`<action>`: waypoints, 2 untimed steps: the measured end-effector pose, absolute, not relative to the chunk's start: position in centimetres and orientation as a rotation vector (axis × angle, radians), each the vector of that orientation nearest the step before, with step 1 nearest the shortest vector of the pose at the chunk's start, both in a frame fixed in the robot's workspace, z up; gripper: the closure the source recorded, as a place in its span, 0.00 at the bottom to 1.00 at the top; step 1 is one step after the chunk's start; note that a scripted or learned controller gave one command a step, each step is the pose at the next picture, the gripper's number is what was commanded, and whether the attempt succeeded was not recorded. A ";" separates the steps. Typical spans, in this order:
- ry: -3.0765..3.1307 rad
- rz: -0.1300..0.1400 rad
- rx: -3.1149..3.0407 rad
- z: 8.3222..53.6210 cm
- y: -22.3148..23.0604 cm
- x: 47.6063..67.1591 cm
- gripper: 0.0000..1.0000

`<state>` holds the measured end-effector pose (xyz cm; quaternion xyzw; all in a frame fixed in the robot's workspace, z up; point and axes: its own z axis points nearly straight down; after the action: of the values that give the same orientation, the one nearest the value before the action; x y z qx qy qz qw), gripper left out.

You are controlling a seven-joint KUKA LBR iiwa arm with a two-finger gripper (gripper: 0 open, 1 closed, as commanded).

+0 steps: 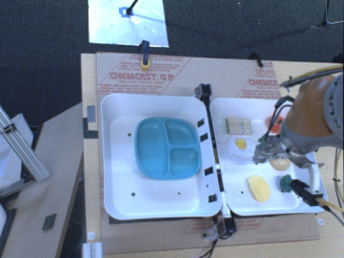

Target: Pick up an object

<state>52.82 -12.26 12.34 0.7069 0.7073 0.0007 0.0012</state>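
The right bin (236, 206) holds several small items. A green-and-white checked block (238, 126) lies at its back, and a fried-egg toy (240, 144) sits just in front of it. Nearer the front lie a yellow oval piece (258, 188) and a dark green piece (285, 183). A beige round piece (280, 163) shows partly under the wrist, and an orange piece (274, 126) peeks out behind the arm. My gripper (262, 155) hangs low over the middle of this bin, just right of the egg and beside the beige piece.
The left bin (118, 198) carries a blue divided plate (166, 148). A black clip strip (210, 144) runs along the shared wall between the bins. The grey and orange arm (317, 117) covers the right bin's far right side.
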 end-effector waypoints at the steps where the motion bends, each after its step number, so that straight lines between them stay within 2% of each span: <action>1: 2.222 0.006 2.212 17.3 -12.2 53.9 1.00; 2: 2.221 0.008 2.211 23.6 -12.1 54.6 1.00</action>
<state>54.61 -12.07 23.62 0.7055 0.7087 0.0025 0.0039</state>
